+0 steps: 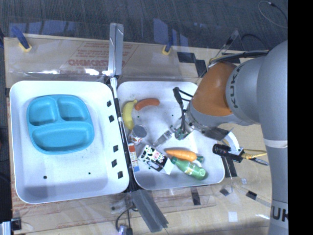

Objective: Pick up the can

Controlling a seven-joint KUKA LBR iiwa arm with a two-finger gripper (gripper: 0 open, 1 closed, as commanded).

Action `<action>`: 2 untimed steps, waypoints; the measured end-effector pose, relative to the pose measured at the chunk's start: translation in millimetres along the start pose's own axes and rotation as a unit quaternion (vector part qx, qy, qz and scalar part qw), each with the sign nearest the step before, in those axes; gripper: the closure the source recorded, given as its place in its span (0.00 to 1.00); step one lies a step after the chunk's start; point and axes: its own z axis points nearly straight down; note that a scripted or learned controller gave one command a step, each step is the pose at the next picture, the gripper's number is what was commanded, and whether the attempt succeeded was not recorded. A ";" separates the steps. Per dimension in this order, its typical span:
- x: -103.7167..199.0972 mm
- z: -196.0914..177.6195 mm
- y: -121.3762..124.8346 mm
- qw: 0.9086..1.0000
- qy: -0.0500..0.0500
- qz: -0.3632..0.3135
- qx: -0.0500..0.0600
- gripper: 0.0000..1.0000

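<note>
We see the can [139, 131] standing upright near the right bin's [215, 176] left wall, just below the banana [128, 114]. Our gripper [182, 132] hangs mid-bin, holding nothing; how wide it stands we cannot tell. The can lies at its nine o'clock.

Your can [139, 131], small, silver-grey, standing upright with its round top showing, just below the banana [128, 114], untouched.

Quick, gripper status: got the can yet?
Gripper: low in the right bin; finger state cannot be told. Can sits apart on the bin floor, not held.
</note>
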 end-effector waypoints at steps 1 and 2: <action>16.1 -4.7 56.4 1.000 -0.007 -0.027 0.000 0.00; 37.7 -41.5 62.5 0.999 -0.001 0.034 -0.001 0.00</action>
